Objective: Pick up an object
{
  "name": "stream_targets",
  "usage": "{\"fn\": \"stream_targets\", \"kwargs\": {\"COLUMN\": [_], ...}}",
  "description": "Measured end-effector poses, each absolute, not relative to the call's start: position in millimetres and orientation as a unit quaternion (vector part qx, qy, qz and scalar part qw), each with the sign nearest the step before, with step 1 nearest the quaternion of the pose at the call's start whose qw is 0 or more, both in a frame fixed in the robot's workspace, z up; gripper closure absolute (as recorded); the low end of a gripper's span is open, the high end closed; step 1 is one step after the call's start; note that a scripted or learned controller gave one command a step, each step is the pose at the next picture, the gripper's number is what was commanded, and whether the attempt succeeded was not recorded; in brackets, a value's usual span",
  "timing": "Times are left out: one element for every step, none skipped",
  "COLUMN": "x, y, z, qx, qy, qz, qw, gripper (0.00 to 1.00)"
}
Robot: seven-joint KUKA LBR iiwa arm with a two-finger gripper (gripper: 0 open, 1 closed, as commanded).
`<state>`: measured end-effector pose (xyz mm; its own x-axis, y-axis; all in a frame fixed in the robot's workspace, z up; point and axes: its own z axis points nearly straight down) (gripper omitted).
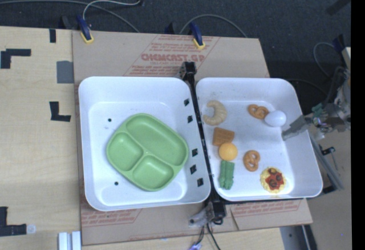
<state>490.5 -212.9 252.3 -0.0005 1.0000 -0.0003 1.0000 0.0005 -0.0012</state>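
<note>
Pizza toy [274, 180] lies below what may be gripper [296, 127].

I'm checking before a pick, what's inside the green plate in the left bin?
The green plate has three compartments, and all look bare. It sits in the left bin. Whatever is under the plate is covered.

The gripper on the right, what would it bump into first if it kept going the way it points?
Probably the small white egg, lying just ahead of the gripper in the right white bin; height is unclear, so it might pass above.
</note>
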Motion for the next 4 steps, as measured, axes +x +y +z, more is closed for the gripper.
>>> {"fn": "stream_targets", "kwargs": {"x": [483.8, 500.2, 501.7, 586.9], "y": [-142.5, -125.1, -127.7, -66.5], "z": [172.1, 87.5, 98.7, 185.1], "qx": [-0.706, -0.707, -0.708, -0.706], "qy": [-0.708, -0.707, -0.706, -0.708], "qz": [0.0005, -0.0011, -0.0011, -0.0009], "qw": [0.001, -0.003, -0.008, -0.001], "gripper": [0.00, 0.00, 1.00, 1.00]}}
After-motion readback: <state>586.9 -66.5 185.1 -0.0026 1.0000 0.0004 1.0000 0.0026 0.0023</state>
